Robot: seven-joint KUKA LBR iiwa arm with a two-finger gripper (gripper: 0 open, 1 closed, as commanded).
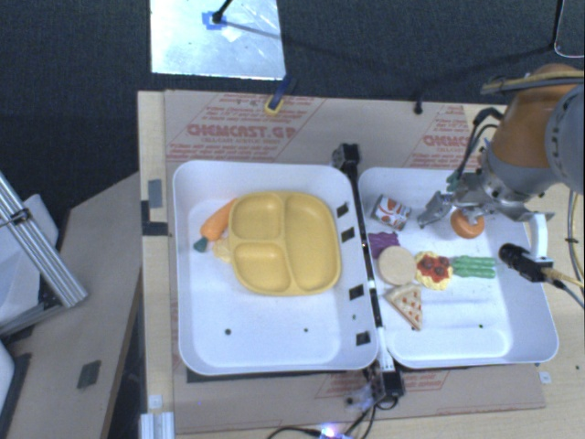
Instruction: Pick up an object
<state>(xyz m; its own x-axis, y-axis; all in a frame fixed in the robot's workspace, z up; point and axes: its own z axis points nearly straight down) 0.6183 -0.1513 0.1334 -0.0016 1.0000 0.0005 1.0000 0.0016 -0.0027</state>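
Orange round toy (468,226), my likely pick, lies in the right bin (526,332).
My gripper (448,207) hangs just left of it, fingers spread, nothing between them. I judge this the approach step; next I must centre over it and lower.

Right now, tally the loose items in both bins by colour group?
Orange: 2, carrot in left bin, round orange piece by the gripper
Yellow: 2, divided plate, spaghetti toy
Red/white: 1, can
Purple: 1
Tan: 2, round cookie, pizza slice
Green: 1, beans
Total: 9
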